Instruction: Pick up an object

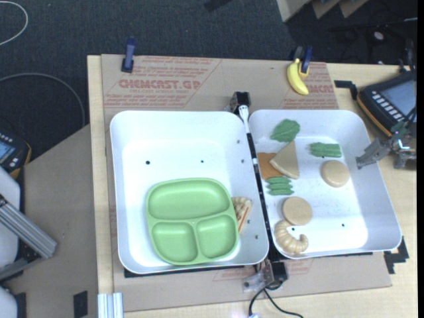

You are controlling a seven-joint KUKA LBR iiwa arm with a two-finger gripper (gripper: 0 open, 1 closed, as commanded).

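The right bin (371,197) holds several toy foods: a dark green leaf (285,130), a green sprig (324,150), a tan wedge (287,159) lying on an orange-brown slab (265,166), green beans (279,187), two round tan biscuits (335,173) (296,211) and a croissant (291,238). My gripper (375,152) hangs at that bin's right rim, level with the upper biscuit and a short way to its right. Nothing is seen in its grasp.
The left bin (132,144) holds a green divided plate (192,218) with a small pale bundle of sticks (241,211) at its right side. A yellow banana (298,78) lies on the bench behind the right bin. A dark device (391,101) sits at the far right.
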